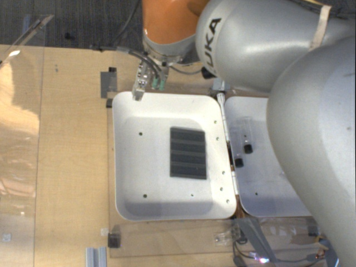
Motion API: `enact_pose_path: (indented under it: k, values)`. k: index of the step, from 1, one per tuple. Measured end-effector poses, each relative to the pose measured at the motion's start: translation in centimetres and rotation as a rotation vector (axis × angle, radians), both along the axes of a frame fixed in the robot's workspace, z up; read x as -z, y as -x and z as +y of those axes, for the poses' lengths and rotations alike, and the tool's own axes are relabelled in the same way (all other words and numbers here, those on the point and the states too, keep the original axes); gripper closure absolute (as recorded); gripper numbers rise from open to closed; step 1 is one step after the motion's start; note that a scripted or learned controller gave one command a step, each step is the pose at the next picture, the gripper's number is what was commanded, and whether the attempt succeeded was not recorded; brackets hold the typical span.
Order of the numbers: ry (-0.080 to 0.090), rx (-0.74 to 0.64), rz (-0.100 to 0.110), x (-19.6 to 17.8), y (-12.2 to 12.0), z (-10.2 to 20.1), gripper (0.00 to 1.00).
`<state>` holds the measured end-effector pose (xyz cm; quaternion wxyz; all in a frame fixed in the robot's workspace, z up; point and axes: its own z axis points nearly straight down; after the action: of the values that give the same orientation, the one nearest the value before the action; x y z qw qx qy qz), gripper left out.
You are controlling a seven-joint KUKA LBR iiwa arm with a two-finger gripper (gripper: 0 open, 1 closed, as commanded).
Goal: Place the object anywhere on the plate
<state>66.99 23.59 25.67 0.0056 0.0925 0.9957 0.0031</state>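
Wooden bench [61,166] — grey arm [261,43] reads "KUKA".

Probably a robotics lab: KUKA arm [267,43] over white bins [128,149] on a wooden bench [61,166]

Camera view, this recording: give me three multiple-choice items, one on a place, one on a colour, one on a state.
1. Where does the dark ribbed plate lie?
A. in the left bin
B. in the right bin
C. on the bare bench

2. What colour is the band above the arm's wrist?
A. blue
B. orange
C. green

3. How does the gripper stand to the plate?
A. resting on it
B. pressed against its near edge
C. apart from it, over the left bin's far rim

Answers:
1 A: the plate sits mid-floor in the left bin.
2 B: the orange band shows at the top.
3 C: bare white floor separates gripper and plate.
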Motion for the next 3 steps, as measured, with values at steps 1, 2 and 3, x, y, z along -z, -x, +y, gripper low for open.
enact_pose_path:
  k: [1,2,3]
  values:
    - [0.0,0.224,0.007,11.9,0.8,-1.4,1.0]
    - [-0.002,0.181,0.002,7.5,1.0,0.0,1.0]
    - [-0.001,0.488,0.008,13.2,1.1,-0.1,1.0]
